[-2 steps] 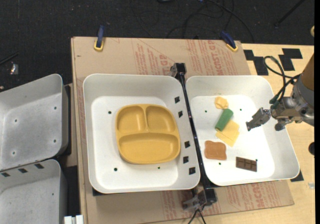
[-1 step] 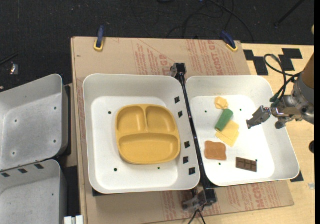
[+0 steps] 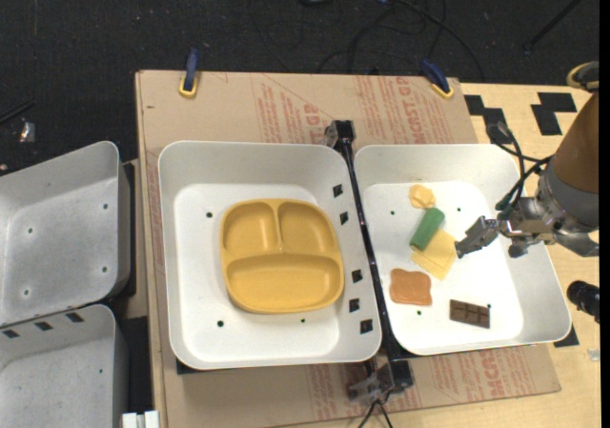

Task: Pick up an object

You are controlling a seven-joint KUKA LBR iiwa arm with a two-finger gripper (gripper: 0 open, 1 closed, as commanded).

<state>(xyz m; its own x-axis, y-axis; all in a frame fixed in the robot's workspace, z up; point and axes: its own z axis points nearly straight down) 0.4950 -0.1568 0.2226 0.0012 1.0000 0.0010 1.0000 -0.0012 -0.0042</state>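
Nearest, chocolate bar (image 3: 469, 313) is bypassed; yellow cheese wedge (image 3: 437, 254) is seen just left of gripper (image 3: 474, 238), jaw state indiscernible.

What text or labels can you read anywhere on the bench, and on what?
Red print on the cardboard under the bins: upside down and faint, not readable with confidence.
Second red print along the cardboard's near edge: also too faint to read.
Black square marks on the divider between the bins: plain marks, no text.
Yellow tray, green block and brown bar: no visible lettering.
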